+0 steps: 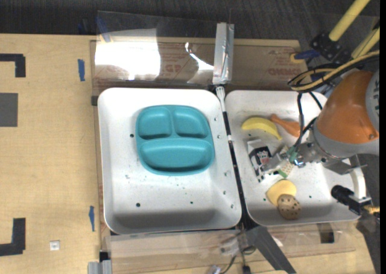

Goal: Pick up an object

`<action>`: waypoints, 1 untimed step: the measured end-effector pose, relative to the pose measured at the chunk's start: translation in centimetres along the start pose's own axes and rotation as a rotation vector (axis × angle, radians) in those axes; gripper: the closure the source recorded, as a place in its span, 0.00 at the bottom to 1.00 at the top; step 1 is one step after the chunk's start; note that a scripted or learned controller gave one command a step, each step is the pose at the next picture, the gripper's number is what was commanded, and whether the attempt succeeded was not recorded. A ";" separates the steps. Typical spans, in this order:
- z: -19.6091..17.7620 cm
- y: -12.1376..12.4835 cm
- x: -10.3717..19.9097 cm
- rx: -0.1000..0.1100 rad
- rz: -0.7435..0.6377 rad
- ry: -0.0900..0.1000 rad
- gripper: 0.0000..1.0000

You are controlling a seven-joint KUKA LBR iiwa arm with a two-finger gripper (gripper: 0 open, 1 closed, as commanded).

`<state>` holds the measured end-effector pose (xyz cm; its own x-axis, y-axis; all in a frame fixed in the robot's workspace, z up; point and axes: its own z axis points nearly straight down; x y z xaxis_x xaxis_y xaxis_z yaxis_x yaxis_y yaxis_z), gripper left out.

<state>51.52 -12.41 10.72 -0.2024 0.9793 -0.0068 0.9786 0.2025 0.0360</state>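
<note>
In the right bin (313,206) lie a yellow banana (259,127), an orange carrot-like piece (285,125) touching its right end, and a yellow block (281,191) with a brown perforated piece (289,207) against it. My gripper (262,160) is low in this bin, just below the banana and up-left of the yellow block. I see nothing held in it. The arm's orange band (347,116) hangs over the bin's right side and hides part of it.
The left bin (114,200) holds a teal divided plate (175,139) with small dark specks around it. A divider rim (232,164) runs between the bins. Cables (313,76) and a yellow pole (359,4) are at the upper right. Cardboard bench lies to the left.
</note>
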 end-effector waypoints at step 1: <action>0.2 6.8 0.5 -0.005 -0.085 -0.010 0.00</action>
<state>58.07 -10.53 10.79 -0.2839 0.9586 -0.0202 0.9579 0.2845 0.0395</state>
